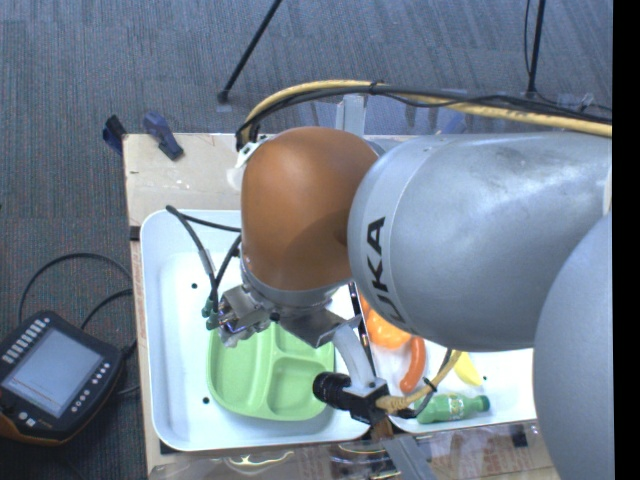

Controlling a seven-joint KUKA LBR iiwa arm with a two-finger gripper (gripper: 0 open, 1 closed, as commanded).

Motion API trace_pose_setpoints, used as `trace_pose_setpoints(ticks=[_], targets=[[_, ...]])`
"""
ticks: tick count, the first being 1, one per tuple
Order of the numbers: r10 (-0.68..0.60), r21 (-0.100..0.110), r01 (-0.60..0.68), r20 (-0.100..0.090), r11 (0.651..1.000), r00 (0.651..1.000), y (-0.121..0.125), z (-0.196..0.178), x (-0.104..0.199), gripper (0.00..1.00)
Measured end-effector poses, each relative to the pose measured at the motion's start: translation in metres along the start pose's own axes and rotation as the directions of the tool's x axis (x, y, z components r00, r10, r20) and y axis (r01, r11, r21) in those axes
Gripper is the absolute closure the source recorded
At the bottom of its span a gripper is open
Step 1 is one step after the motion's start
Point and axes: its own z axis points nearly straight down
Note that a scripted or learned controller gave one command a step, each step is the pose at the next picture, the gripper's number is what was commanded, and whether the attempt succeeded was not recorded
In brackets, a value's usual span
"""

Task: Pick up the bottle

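Grey carpeted floor point(100, 48) surrounds a pale wooden surface point(190, 173) that carries 2 shallow white bins; the left white bin point(165, 298) holds a light green divided plastic tray point(250, 383), and the right white bin point(505, 378) holds the small green plastic bottle point(455, 406), lying on its side near that bin's front wall. The grey KUKA arm point(480, 238) with its orange wrist band point(300, 208) hangs over the left bin, above the tray and well apart from the bottle.

Several things could go wrong from here. A descent at this spot would likely meet the tray, not the bottle. The bottle looks round and lies flat, so I judge it could roll away if pinched off-centre. A curved orange object point(385, 333) and a yellow object point(468, 368) lie just beside it, so either could be caught instead; the front wall close by leaves little room on that side.

Much is hidden; the arm's bulk covers most of the right bin and the tray's far part. The jaws sit under the wrist, and I cannot tell whether they are wide or narrow; nothing is visibly held. What the orange and yellow objects are is unclear, as each is partly covered, and the bottle's cap end is hard to make out.
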Motion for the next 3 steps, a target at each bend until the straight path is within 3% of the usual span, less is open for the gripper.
trace_pose_setpoints(ticks=[1,2,3], targets=[[0.005,0.006,-0.005,0.0,1.0,1.0,0.0,-0.008,-0.001,1.0],[-0.194,-0.001,0.194,0.0,0.981,0.981,0.016,0.006,-0.012,1.0],[-0.193,-0.001,0.193,0.0,0.981,0.981,0.016,0.006,-0.013,0.0]])
